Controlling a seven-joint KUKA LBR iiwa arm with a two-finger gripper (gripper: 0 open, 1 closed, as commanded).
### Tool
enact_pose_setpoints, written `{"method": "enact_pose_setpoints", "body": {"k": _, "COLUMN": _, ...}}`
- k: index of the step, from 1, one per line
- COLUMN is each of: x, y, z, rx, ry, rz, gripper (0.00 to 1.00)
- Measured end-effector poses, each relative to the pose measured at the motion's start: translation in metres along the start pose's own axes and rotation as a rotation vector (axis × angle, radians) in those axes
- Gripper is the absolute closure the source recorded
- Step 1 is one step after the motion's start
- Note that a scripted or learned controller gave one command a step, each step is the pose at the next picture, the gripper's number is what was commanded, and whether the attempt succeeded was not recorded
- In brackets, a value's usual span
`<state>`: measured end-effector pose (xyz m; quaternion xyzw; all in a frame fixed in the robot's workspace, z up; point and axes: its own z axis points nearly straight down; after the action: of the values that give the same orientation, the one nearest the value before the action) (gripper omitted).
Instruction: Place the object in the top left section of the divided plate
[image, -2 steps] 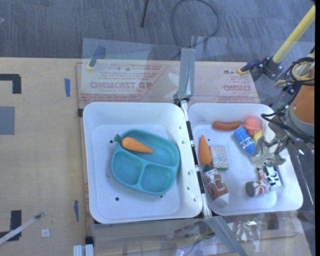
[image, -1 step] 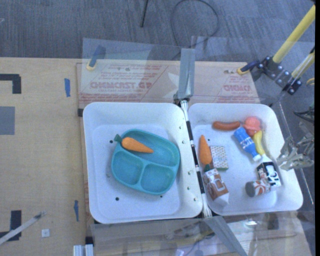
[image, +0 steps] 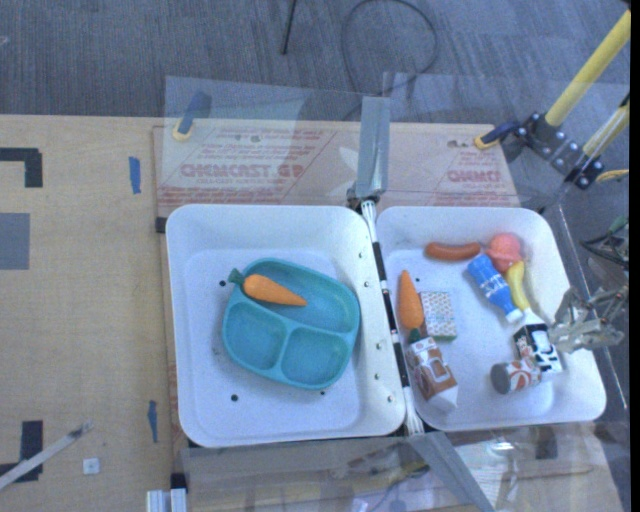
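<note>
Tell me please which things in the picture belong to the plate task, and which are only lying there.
For the job:
- divided plate, in the left bin
- carrot, lying in the plate's large upper section
- gripper, at the right bin's right edge

Lying about, right bin:
- second carrot
- sausage
- blue bottle
- banana
- small cartons

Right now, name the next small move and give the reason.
Probably draw the gripper back clear of the right bin. A carrot already lies in the top section of the plate, so the placing looks done.
</note>
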<state>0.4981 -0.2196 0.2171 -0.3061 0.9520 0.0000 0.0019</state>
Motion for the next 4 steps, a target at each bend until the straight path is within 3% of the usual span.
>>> {"method": "enact_pose_setpoints", "body": {"k": 1, "x": -0.023, "y": 0.004, "z": 0.128, "rx": 0.009, "ry": -0.005, "rz": -0.13, "gripper": 1.0}}
{"method": "enact_pose_setpoints", "body": {"k": 2, "x": 0.012, "y": 0.004, "z": 0.022, "rx": 0.001, "ry": -0.001, "rz": -0.099, "gripper": 1.0}}
{"method": "enact_pose_setpoints", "body": {"k": 3, "x": 0.008, "y": 0.005, "z": 0.046, "rx": -0.001, "ry": 0.001, "rz": -0.225, "gripper": 1.0}}
{"method": "enact_pose_setpoints", "body": {"k": 4, "x": 0.007, "y": 0.005, "z": 0.103, "rx": -0.001, "ry": 0.0, "rz": -0.395, "gripper": 1.0}}
